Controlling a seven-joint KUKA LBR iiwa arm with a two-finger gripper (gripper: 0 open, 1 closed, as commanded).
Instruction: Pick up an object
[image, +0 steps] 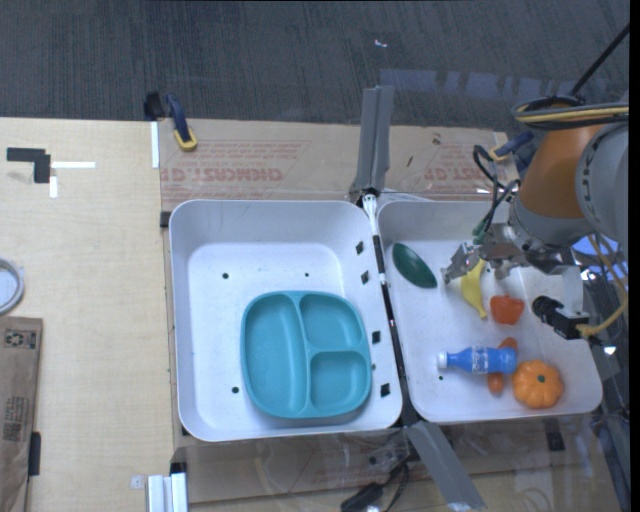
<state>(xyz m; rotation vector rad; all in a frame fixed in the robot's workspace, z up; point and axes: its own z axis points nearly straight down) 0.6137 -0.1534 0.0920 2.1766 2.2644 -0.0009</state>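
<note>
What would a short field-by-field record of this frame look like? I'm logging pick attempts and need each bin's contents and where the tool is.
left bin: teal divided tray
right bin: dark green leaf-shaped item, banana, red-orange item, blue bottle, orange pumpkin
tool: low over the right bin, at the banana's upper end
grasp: cannot tell from this view
arm: reaching in from the right

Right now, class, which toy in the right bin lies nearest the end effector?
The yellow banana, right beside the end effector; the orange pumpkin and blue bottle lie farther.
</note>
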